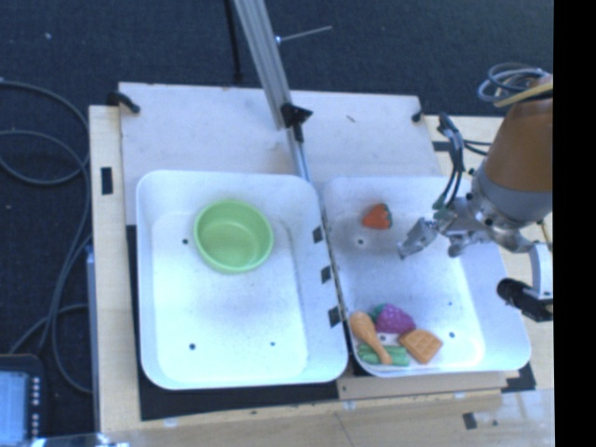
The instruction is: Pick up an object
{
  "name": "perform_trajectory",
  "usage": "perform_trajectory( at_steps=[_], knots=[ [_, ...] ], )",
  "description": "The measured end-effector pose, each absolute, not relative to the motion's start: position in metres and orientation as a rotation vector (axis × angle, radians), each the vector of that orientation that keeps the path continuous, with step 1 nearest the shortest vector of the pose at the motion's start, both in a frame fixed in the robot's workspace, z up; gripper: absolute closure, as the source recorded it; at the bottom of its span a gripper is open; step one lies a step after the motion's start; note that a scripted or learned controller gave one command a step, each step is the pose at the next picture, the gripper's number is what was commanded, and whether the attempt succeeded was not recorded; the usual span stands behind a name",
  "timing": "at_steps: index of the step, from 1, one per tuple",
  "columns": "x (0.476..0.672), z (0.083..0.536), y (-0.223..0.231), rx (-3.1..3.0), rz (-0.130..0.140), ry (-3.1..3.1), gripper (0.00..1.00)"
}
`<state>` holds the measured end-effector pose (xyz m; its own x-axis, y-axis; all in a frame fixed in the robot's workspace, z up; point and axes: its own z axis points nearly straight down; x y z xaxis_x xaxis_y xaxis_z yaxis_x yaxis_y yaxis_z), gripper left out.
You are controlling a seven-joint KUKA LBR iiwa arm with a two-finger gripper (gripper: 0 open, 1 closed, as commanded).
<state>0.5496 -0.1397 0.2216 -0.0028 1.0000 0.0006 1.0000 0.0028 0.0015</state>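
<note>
So your gripper is hanging over the right bin, near its middle, and nothing sits between the fingers. Open or closed, I honestly can't tell from up here. Closest candidate is the small red-orange toy just up and left of it, sitting alone on bare floor. I'd go for that one. The pile at the near edge, the carrot, the purple piece and the waffle-looking thing, is all touching, so you'd probably snag two or none. Come straight down, centred. The green bowl is off in the left bin.
</note>
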Motion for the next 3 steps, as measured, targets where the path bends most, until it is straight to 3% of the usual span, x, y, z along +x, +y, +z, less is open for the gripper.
perform_trajectory(
  at_steps=[1, 3],
  knots=[
    [0.550, 0.222, -0.140, 2.219, 0.003, 2.222, 0.00],
    [0.550, 0.106, -0.145, 2.224, -0.006, 2.221, 0.00]
  ],
)
